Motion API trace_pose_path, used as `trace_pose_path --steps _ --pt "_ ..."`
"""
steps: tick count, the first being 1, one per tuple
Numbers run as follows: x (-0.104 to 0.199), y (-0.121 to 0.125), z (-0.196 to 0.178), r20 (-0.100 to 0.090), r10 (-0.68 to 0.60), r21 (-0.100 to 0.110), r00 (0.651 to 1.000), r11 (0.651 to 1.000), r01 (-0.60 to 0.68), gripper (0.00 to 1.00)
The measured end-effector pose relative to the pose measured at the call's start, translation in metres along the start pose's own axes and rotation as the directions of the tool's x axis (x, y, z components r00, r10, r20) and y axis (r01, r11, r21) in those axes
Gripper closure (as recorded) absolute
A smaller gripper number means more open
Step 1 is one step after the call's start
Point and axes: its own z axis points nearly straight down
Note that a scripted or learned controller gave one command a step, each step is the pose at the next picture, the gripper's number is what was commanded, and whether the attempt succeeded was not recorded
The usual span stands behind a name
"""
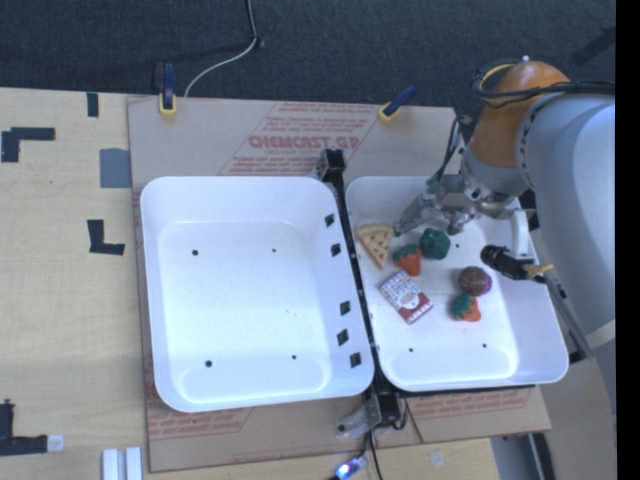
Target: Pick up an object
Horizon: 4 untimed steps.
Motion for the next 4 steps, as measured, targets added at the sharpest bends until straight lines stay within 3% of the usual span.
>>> trace_pose_path --steps 1,2,3,4 --pt "-0.003 0.001 -0.016 0.001 0.003 -0.003 1.0 1.0 -0.003 1.0" --pt "0.065 -0.061 -0.088 -0.001 -0.001 -0.005 1.0 1.0 0.001 1.0" --pt "0.15 -0.082 -0.153 -0.002 -0.006 -0.009 1.0 1.0 0.006 1.0" --pt "0.207 -0.044 -0.096 0.001 -0.003 0.0 1.0 1.0 0.003 1.0"
